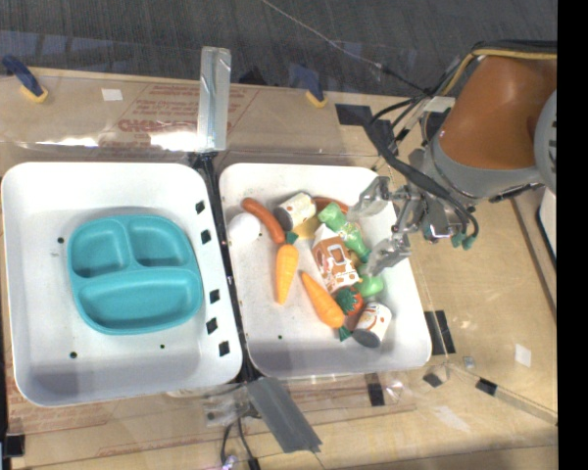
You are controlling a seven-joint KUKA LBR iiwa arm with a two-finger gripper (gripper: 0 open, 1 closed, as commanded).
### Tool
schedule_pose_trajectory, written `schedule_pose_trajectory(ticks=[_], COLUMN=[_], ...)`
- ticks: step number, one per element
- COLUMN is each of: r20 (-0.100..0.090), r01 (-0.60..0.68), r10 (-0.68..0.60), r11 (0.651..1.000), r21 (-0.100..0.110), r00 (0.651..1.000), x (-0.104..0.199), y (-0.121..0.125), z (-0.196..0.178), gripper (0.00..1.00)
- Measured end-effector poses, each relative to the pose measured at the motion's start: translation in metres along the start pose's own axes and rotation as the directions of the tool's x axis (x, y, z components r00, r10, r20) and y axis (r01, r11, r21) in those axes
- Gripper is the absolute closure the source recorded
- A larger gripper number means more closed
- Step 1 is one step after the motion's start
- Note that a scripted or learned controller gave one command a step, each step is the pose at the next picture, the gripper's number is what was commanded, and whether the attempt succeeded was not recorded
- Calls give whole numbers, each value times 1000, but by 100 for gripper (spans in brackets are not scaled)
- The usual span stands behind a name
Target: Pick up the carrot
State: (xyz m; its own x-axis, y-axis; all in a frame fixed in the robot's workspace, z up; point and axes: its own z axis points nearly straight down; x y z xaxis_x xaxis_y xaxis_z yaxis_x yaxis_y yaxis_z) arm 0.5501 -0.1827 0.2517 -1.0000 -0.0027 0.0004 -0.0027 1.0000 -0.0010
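Two orange carrots lie in the right bin [265, 355]. One carrot [286, 272] stands almost upright in the picture near the bin's middle. The other carrot [323, 301] lies slanted just right of it, its tip toward a small can [371, 325]. My gripper [381, 223] hovers at the bin's right side, open, its fingers [372, 193] spread above and below a gap that holds nothing. It is well to the right of both carrots, beside a white and orange packet [335, 262].
The right bin also holds a red sausage [265, 218], a white egg-like piece [243, 229], green toy pieces [340, 227] and a small carton [296, 208]. The left bin [39, 360] bears a teal divided plate [132, 272]. A grey tape strip [214, 101] stands behind the bins.
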Motion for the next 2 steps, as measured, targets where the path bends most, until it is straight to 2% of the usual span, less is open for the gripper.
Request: schedule_pose_trajectory(ticks=[1,2], r20=[-4,-4], r01=[197,135], r10=[-197,-135], r11=[980,991], r21=[-5,-4], r00=[980,991], x=[38,22], y=[69,95], z=[117,162], gripper=[0,0])
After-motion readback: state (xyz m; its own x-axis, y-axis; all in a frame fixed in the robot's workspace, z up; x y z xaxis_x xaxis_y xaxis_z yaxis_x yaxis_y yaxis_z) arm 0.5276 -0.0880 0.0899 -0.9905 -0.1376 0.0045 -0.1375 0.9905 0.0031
